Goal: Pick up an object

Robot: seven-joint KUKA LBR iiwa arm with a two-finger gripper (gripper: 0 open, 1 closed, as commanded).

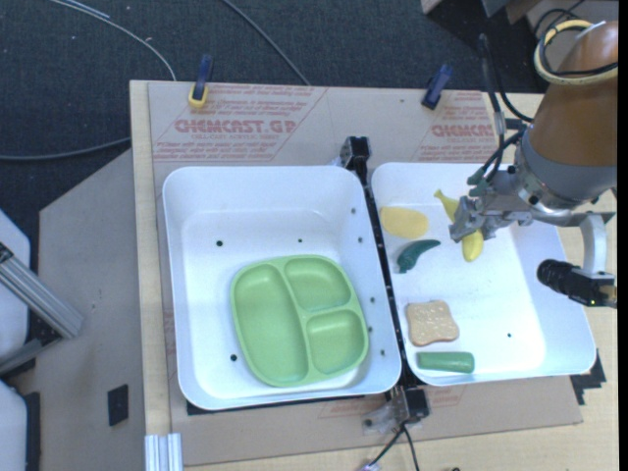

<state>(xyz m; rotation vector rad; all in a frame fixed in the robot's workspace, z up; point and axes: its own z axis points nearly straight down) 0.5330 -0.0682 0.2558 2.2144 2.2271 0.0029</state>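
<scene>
My gripper (478, 220) hangs low over the upper middle of the right bin (535, 341). It sits right on top of a yellow banana (472, 247). One end of the banana pokes out below the gripper and the other end shows at its upper left. Left of it lie a pale yellow lemon-shaped piece (404, 222) and a small teal-green pepper (417, 253). A slice of toast (432, 323) and a green cucumber (446, 362) rest near the bin's front left corner.
The left bin (196, 214) holds a green divided plate (299, 317). A black clamp (355, 151) sits at the top of the wall between the bins. The arm's grey and orange wrist (574, 116) looms over the right bin's far right side.
</scene>
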